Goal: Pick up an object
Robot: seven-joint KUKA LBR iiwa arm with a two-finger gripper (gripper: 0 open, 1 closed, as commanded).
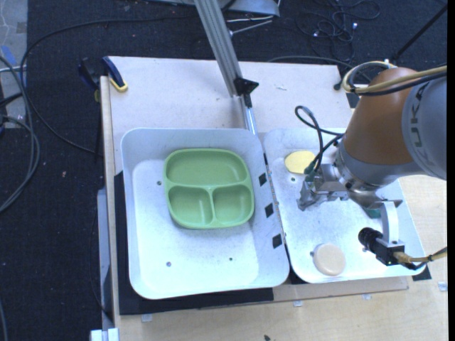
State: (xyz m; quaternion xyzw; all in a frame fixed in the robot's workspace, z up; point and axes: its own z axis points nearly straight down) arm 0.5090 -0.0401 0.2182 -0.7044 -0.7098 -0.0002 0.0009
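Apparently gripper (307,199) over right bin (302,261)

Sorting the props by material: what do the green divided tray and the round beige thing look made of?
Green tray: likely moulded plastic, matte, one even colour with soft rounded compartment ridges. Round beige thing: unclear, perhaps plastic or foam; smooth, dull, pale surface.

Grey arm (419,130) — orange band, black cables.

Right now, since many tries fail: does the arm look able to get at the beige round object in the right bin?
Probably yes: the beige round object lies uncovered, apart from the gripper above it.
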